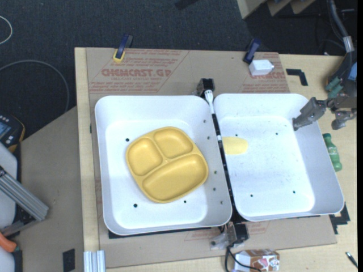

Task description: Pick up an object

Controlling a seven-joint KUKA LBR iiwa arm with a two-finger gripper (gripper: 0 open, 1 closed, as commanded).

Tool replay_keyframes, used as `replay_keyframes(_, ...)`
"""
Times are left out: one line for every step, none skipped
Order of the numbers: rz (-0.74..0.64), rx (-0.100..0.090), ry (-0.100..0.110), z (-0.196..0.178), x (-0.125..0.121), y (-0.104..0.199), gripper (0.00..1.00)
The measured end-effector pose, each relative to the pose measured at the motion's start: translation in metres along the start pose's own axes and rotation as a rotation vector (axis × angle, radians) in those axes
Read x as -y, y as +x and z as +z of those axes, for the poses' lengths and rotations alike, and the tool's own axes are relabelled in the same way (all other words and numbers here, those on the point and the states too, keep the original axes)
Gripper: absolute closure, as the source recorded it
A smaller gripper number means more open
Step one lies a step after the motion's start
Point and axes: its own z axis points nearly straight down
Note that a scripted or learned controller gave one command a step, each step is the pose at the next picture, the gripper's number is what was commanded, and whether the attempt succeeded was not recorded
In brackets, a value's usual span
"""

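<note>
Yellow divided plate in left white bin, cardboard-topped bench.

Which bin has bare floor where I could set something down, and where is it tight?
The right bin is mostly bare: open floor from the small yellow piece at its left wall across to the gripper at the upper right rim. The left bin is crowded; the yellow divided plate leaves only edge strips.

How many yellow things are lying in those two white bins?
2. A divided yellow plate lies in the middle of the left bin. A small pale yellow piece lies in the right bin, against its left wall. Nothing seems hidden.
</note>
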Motion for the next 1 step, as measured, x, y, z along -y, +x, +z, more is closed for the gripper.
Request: replay_keyframes(0.002,0.002,0.006,-0.0041,-0.0034,-0.0016,1.00)
